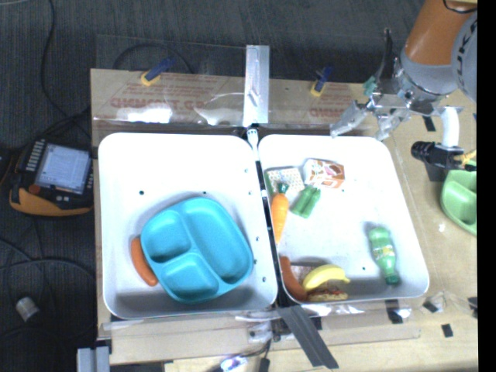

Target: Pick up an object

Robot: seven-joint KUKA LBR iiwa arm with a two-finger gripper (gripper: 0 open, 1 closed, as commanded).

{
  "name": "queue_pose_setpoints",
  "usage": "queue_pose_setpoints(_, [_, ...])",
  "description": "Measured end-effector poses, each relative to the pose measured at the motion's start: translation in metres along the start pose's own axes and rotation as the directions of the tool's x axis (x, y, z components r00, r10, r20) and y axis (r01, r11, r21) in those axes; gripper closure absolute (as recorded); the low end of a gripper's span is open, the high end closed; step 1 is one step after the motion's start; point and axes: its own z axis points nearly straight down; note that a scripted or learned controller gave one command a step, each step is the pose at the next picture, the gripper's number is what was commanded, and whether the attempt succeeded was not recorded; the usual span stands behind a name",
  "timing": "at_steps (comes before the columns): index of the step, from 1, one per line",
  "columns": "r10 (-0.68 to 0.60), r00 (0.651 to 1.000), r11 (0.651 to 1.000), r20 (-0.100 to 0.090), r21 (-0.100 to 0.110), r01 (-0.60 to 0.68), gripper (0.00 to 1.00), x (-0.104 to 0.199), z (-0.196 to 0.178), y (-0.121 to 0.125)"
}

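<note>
Entry, largest to smallest:

1. Left white bin [116, 208]: we list a blue sectioned tray [198, 246] with a hot dog [142, 260] lying just beside its left edge
2. Right white bin [403, 208]: it holds all the likelier picks
3. Arm and gripper [370, 117]: we place it above the far right corner of the right bin, over the rim, jaws spread and holding nothing
4. Green bottle [383, 253]: near the bin's right wall, long axis running roughly far-to-near; we judge it the clearest target, lying toward the camera and almost straight in front of the jaws
5. Carrot [278, 215]: against the divider, long axis also far-to-near
6. Small carton [323, 173]: nearest the gripper, to its left and toward us
7. Banana [325, 276]: at the near wall, touching other toy food
8. Small green bottle [305, 201]: tilted, just beside the carrot
</note>
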Motion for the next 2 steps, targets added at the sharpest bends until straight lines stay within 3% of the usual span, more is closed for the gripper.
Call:
queue_pose_setpoints(1, [-0.189, 0.982, 0.982, 0.0, 0.001, 0.189, 0.0, 0.018, 0.106, -0.054])
queue_pose_setpoints(2, [-0.152, 0.988, 0.988, 0.007, -0.012, 0.152, 0.0, 0.036, 0.168, -0.064])
